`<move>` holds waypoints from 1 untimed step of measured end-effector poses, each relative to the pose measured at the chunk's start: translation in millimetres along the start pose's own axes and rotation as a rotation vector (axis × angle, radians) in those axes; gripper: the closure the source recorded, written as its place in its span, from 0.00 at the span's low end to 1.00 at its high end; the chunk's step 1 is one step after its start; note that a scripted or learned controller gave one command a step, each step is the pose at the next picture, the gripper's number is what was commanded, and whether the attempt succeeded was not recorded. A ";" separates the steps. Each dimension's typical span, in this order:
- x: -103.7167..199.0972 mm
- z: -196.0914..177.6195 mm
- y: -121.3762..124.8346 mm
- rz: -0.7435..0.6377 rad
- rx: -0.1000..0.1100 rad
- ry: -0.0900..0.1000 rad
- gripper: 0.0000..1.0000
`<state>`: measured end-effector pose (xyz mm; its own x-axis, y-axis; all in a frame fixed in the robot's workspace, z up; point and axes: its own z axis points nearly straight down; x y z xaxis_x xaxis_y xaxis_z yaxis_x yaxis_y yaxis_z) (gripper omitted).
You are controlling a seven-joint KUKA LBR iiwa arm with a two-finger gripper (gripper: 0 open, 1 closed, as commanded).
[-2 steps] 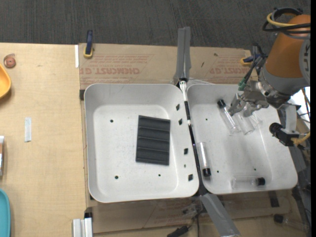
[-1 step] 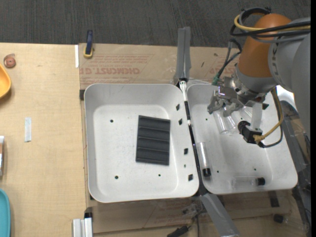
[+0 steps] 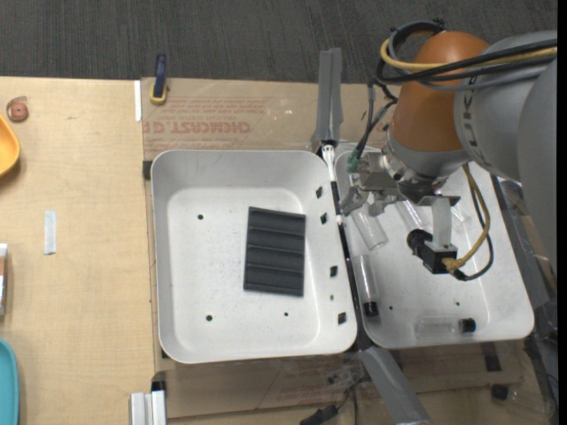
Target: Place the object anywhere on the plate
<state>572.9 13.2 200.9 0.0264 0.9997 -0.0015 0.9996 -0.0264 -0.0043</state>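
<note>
— Which one is the object, do you reckon?

— My guess is the clear tube with the dark tip. It's lying flat in the right bin, tight along the wall nearest the other bin. There's a second clear piece near the front rim, so the program could go for either.

— And the plate?

— Probably the dark ribbed slab, flat in the middle of the left bin, well apart from both pieces.

— Has the end effector got anything?

— I can't tell whether it's clenched or released; it hangs just above the tube's far end, and from here nothing looks held.

— What worries you?

— The tube hugs that wall, so a descent could strike the rim or only nudge the tube, and it may roll. It's see-through and slick, easy to miss. Those loose yellow cables dangle low too, and might drag something during the carry across.
</note>
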 end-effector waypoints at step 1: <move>58.9 10.9 -35.4 -0.134 0.001 0.000 1.00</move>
<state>539.0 73.0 190.0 -0.1074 0.9942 -0.0012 0.9942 0.1074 -0.0050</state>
